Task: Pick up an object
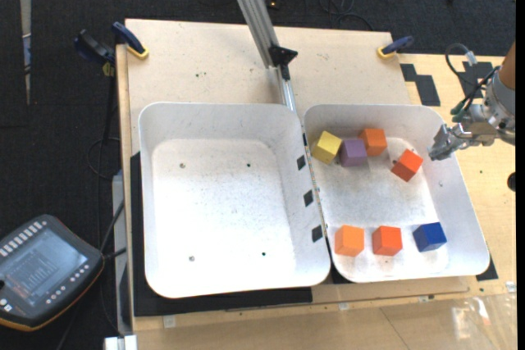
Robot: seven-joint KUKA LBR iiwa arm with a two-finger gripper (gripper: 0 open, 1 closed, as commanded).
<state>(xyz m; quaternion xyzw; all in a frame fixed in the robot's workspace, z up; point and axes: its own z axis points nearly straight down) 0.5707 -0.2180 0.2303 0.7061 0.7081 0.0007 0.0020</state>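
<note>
We see the gripper [443,145] over the right bin's [459,184] far right edge; whether it is spread or pinched, we cannot tell. Just to its left lies a tilted red-orange cube [407,165], plain-faced, carrying no readable markings.

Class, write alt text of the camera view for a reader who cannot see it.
A robot gripper hovers at the right bin's far right edge, near a tilted red cube. That bin also holds yellow, purple and orange cubes at the back, and orange, red-orange and blue cubes in front.
</note>
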